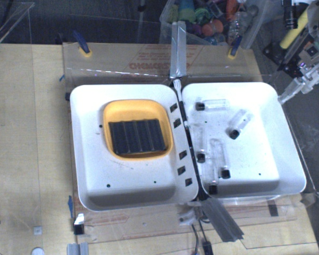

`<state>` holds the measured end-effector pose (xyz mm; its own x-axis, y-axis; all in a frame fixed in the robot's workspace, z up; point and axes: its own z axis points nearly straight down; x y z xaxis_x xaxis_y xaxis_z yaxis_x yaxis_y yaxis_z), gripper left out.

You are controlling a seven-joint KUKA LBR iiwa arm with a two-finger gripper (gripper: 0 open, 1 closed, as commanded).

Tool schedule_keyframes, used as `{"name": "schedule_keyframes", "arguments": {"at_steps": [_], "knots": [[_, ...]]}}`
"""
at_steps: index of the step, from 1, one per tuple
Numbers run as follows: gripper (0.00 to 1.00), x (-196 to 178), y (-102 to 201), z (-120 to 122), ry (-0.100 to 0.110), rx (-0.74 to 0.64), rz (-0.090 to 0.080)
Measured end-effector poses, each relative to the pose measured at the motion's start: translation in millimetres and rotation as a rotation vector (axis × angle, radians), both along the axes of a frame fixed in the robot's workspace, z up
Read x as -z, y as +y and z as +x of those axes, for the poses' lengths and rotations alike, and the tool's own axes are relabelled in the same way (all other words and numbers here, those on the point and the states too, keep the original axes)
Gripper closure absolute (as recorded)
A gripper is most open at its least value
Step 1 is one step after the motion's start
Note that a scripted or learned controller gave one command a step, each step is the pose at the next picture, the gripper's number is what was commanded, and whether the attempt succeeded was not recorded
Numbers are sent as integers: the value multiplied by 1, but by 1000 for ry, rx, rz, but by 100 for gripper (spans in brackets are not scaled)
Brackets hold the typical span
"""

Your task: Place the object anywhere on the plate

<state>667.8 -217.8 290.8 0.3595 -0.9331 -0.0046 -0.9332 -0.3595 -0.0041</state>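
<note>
Currently the yellow plate (pixel 112 112) sits in the middle of the left bin (pixel 85 142), with a black ribbed block (pixel 137 136) lying on it. Four clear vials with black caps lie scattered in the right bin (pixel 266 158): one (pixel 211 105) near its far edge, one (pixel 238 124) centrally, two (pixel 219 159) toward its near-left corner.

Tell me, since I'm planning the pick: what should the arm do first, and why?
Probably swing in over the right bin toward the tilted vial. It lies apart from the other vials, while the yellow plate waits in the left bin.
</note>
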Motion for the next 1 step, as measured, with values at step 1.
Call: {"name": "schedule_keyframes", "arguments": {"at_steps": [1], "knots": [[0,-10,7,0,-4,-169,-1]]}}
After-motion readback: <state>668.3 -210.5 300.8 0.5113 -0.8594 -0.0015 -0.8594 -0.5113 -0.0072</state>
